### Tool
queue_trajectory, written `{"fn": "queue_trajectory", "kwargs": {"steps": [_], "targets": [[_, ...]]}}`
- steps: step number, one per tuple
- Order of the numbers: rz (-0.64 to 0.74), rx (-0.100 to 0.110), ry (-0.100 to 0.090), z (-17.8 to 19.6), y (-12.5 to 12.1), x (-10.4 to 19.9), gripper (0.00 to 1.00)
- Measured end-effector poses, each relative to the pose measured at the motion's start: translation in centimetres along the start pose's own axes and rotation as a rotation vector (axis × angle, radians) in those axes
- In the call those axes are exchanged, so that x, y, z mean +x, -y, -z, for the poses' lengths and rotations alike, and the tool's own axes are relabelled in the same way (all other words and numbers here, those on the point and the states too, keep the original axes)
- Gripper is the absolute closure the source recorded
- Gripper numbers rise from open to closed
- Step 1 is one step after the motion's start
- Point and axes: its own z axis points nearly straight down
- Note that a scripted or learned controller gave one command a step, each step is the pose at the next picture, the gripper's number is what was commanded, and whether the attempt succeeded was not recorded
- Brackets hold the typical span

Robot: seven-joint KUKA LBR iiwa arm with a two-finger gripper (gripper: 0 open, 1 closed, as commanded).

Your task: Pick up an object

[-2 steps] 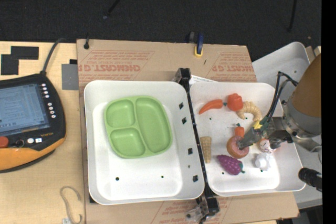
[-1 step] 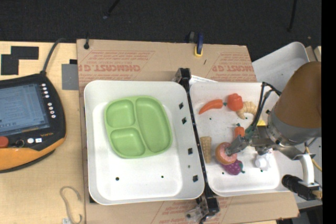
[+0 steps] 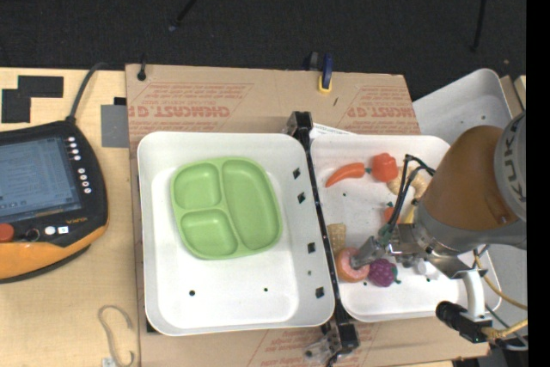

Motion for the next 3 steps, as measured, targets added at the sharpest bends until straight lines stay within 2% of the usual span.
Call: {"fn": "queue_trajectory", "kwargs": {"steps": [1, 2, 3], "targets": [[-0.01, -0.019, 0.017, -3.8, -0.3, -0.8, 0.0], [-0.013, -0.015, 0.0, -2.7, -0.4, -0.3, 1.0], [0.0, -0.007, 0.003, 1.6, -0.3, 0.0, 1.0]]}}
